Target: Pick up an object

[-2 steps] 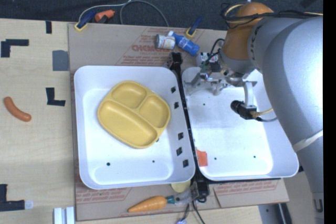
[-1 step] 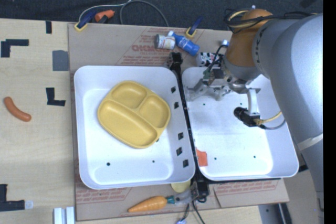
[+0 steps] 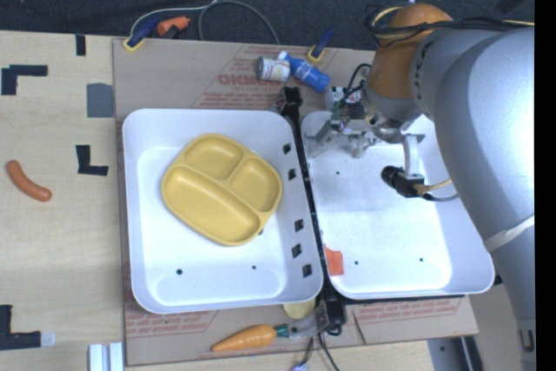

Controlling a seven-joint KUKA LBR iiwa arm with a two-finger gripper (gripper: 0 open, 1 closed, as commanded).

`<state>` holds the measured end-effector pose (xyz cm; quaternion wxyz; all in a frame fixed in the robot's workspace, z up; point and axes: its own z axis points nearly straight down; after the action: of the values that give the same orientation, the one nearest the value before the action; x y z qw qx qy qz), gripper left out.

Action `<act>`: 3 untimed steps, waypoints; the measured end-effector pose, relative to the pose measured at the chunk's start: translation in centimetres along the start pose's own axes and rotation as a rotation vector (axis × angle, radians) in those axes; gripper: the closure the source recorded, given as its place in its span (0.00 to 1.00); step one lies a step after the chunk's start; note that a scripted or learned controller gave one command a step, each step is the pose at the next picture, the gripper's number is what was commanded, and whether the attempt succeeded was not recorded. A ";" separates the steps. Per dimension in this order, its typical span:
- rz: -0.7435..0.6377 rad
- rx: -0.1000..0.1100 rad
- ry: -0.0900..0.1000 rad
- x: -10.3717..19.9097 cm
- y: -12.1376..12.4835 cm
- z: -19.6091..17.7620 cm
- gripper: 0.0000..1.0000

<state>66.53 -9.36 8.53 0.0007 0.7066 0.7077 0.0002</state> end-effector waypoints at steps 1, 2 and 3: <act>0.001 -0.002 -0.002 -0.1 -2.4 -0.1 0.00; -0.002 0.000 0.001 -0.5 0.4 0.0 0.00; -0.001 -0.002 -0.001 -1.0 -0.4 -0.1 0.00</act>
<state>66.17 -10.40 8.58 0.0015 0.7063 0.7079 0.0007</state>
